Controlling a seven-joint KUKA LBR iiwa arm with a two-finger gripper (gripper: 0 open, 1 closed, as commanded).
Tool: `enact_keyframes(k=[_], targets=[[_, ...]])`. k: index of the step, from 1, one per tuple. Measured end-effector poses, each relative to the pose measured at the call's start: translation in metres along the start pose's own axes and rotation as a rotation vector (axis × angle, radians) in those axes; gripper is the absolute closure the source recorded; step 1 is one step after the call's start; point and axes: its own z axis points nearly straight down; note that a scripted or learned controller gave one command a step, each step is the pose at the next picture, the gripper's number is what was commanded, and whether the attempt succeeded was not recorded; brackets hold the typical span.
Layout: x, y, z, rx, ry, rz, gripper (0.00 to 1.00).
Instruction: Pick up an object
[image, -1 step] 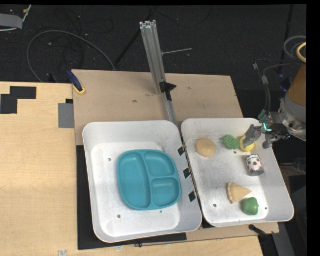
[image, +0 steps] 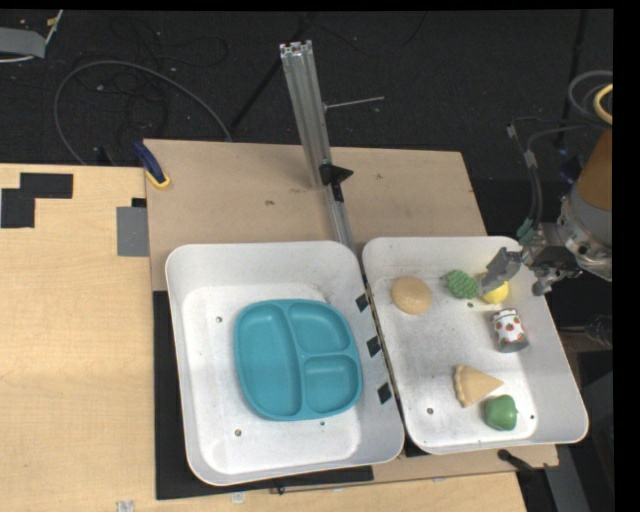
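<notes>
1. The likeliest target is the small yellow object (image: 495, 293), which lies near the far right edge of the right bin (image: 425, 420), just beside the green bumpy piece (image: 461, 283). I judge it the target because the arm's working end is right above it.
2. The gripper (image: 522, 270) hangs over that corner, one finger reaching down towards the yellow object. Whether the claw is released or clenched I cannot tell; nothing visibly sits between its fingers, so I count nothing as grasped.
3. The other loose things are spread apart in the same bin, which leaves room to approach each: a tan round lump (image: 411, 296) near the left wall, a small can with red marks (image: 508, 329) just below the yellow object, a tan wedge (image: 474, 384) and a green pepper-like piece (image: 500, 412) touching it at the near end.
4. The left bin (image: 200, 440) holds a teal divided tray (image: 297, 358), lying flat.
5. The arm (image: 590, 200) enters from the right, so the right bin's edge is its nearest reach.
</notes>
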Motion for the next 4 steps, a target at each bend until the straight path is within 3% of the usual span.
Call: enact_keyframes(k=[3,4], targets=[[-0.005,-0.012,0.163,0.005,0.001,0.001,0.0],[-0.007,-0.011,0.15,0.002,0.001,0.005,1.0]])
